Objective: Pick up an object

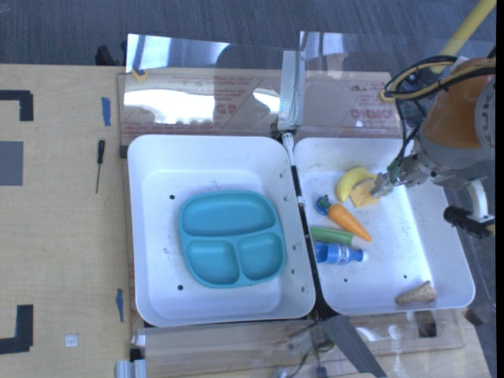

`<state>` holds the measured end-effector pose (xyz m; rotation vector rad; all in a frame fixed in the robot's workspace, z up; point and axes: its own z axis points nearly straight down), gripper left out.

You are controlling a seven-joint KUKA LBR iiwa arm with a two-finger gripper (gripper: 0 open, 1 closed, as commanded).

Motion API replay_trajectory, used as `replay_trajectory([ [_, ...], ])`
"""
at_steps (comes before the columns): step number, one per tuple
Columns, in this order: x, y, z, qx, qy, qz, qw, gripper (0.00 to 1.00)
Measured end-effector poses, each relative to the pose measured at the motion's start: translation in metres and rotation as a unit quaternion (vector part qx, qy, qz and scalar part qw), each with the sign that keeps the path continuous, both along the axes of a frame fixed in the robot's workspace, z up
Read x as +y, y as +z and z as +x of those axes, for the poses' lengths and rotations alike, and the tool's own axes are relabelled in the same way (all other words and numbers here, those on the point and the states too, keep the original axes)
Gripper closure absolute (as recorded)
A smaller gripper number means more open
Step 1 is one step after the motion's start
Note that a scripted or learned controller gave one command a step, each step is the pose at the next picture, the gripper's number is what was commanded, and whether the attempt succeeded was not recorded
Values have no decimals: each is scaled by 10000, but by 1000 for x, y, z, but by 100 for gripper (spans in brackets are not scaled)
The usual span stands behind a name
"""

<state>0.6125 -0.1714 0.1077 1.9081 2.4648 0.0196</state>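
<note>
A light wooden bench [55, 235] carries two shallow white bins set side by side, touching along their inner edges. The left bin [150, 235] and the right bin [445, 274] are placed toward the bench's right side. Black angular marks [22, 105] and blue tape strips [105, 110] are seen on the bare surface at its left, beside a thin dark screwdriver [99, 164].

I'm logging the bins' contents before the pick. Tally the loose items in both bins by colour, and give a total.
Yellow: 2, banana and a pale yellow piece at the gripper
Orange: 1, carrot
Green: 1, long stick-shaped item
Blue: 2, bottle and small piece
Teal: 1, divided tray
Tan: 1, lump
Total: 8
</note>
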Motion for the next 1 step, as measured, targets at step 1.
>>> replay_trajectory([
  [1,1,-4,-3,44,0,11,10000,0],
])
